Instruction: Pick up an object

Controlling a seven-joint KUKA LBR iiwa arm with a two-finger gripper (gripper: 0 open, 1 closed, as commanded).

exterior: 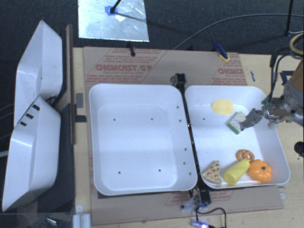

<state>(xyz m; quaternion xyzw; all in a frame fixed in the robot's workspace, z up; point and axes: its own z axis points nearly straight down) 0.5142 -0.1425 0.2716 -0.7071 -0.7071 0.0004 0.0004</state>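
Note:
The right bin holds several small items. A flat yellow disc lies near its back, and a small green and white checkered block sits just below it. Along the front lie a pretzel, a pizza slice, a yellow bottle and an orange pumpkin. My gripper reaches in from the right, low over the bin, with its tip against the right side of the checkered block. Whether it grips the block is unclear.
The left bin sits beside the right one on a cardboard sheet. Spare white bins lean at the far left. A shiny metal plate lies at the back, and cables cross the dark floor.

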